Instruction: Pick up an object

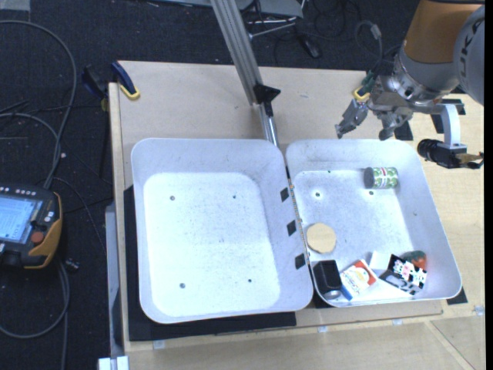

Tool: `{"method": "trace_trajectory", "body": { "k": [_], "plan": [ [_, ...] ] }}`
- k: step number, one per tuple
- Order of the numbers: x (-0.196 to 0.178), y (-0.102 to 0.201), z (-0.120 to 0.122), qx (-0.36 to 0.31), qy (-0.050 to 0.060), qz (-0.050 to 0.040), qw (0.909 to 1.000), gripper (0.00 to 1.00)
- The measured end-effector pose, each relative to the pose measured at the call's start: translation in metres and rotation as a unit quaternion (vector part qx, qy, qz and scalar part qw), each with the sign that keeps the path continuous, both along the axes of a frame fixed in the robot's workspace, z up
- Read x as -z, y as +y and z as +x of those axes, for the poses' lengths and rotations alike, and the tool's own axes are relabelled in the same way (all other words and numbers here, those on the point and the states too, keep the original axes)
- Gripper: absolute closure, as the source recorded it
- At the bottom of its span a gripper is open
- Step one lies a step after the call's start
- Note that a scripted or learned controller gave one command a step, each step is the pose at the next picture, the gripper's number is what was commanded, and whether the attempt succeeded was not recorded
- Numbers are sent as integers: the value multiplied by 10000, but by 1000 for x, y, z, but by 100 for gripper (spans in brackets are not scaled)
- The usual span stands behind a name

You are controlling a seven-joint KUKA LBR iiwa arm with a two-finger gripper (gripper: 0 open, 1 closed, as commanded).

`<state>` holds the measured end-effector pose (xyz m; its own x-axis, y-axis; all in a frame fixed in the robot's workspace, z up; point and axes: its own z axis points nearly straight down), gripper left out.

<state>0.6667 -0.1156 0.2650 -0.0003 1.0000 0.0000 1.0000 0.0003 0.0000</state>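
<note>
Camera view: tool (363, 126), fingers apart, hangs over the right bin's (435, 206) far rim, green can (381, 177) near.

All the loose things sit in the right-hand bin (431, 199). A small green can (381, 177) with a pale label lies on its side near the far wall, well apart from the rest. A flat tan disc (321, 238) rests on the floor close to the bin's left wall. Along the near edge there's a row: a black block (327, 277) in the near left corner, a small orange and white packet (358, 276) just beside it, then a black patterned box (404, 272) with something red and green (417, 259) touching its far side.
</note>
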Motion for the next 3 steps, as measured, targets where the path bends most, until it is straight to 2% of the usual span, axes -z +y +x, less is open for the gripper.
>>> {"method": "trace_trajectory", "body": {
  "k": [1, 2, 3],
  "plan": [
    [-126, -53, -78, 18, -51, -15, 10000, 0],
    [-130, -51, -77, -2, -2, -2, 10000, 100],
    [-136, 3, -54, -21, -2, 3, 10000, 100]
  ]
}}
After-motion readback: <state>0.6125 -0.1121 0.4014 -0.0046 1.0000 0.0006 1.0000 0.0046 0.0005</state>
